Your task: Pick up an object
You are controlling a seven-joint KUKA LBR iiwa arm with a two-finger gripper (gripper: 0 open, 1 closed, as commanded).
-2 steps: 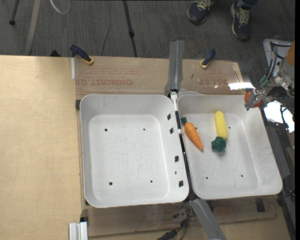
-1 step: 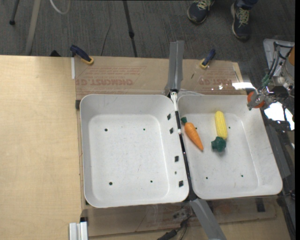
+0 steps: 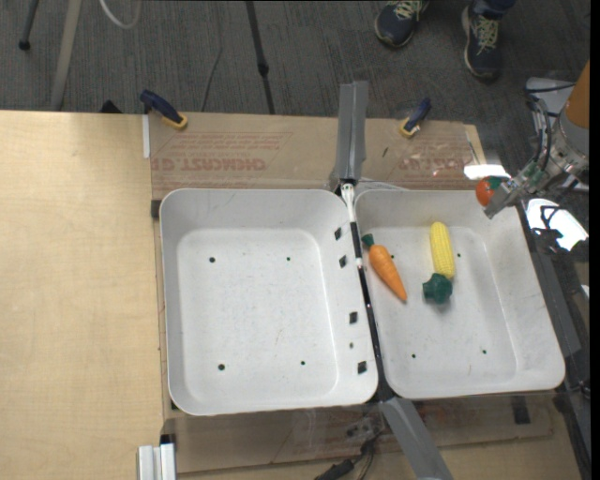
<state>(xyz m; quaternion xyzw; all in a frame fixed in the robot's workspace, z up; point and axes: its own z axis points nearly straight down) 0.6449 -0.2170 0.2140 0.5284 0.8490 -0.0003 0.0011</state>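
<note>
Right now the gripper (image 3: 497, 199) sits at the right bin's (image 3: 525, 375) far right corner with a small orange-red object (image 3: 485, 192) at its tip; finger state unclear. Corn (image 3: 441, 251) lies lengthwise mid-bin, nearer the gripper than the carrot (image 3: 386, 271) by the left wall

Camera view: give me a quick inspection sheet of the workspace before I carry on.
Surface: wooden bench bearing a left bin and a right bin, side by side.
Job's things: carrot and corn cob with green husk end, both in the right bin, apart.
Clutter: two clamps on the cardboard sheet behind the bins.
Gripper: gripper above the right bin's far right corner, something orange-red at its tip; hold unclear.
Cables: cables along the arm.
Surroundings: shoes and stand legs on the floor.
</note>
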